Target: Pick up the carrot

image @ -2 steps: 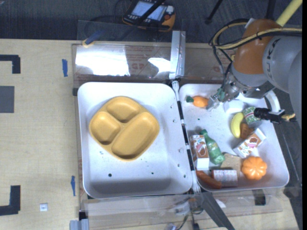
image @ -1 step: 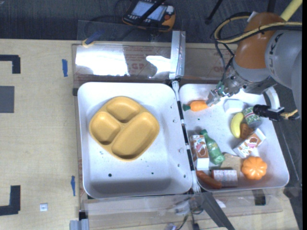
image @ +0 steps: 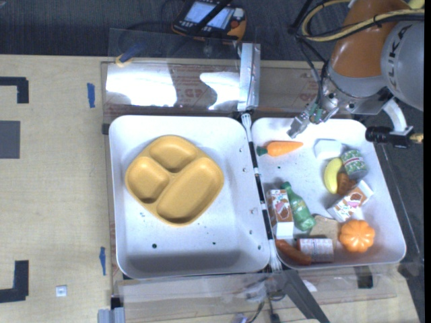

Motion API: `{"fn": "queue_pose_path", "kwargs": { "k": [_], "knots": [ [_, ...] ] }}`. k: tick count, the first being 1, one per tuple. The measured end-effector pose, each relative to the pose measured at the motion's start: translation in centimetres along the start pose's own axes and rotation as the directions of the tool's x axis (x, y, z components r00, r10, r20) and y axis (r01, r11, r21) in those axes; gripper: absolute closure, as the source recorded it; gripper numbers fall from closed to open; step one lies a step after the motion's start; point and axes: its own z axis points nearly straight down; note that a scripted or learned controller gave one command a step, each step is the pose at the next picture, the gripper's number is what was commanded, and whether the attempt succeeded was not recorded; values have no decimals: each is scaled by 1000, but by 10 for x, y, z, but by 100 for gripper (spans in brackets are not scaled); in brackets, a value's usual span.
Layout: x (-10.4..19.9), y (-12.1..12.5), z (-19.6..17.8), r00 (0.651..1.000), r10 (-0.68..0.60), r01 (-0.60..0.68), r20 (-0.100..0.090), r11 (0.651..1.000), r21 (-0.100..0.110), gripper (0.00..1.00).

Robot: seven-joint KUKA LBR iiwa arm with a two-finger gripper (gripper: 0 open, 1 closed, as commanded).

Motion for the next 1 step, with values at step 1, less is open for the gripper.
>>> {"fn": "queue_pose_path", "kwargs": {
  "k": [1],
  "knots": [
    [0,0,0,1000,0,0,0,1000,0,0]
  ]
}}
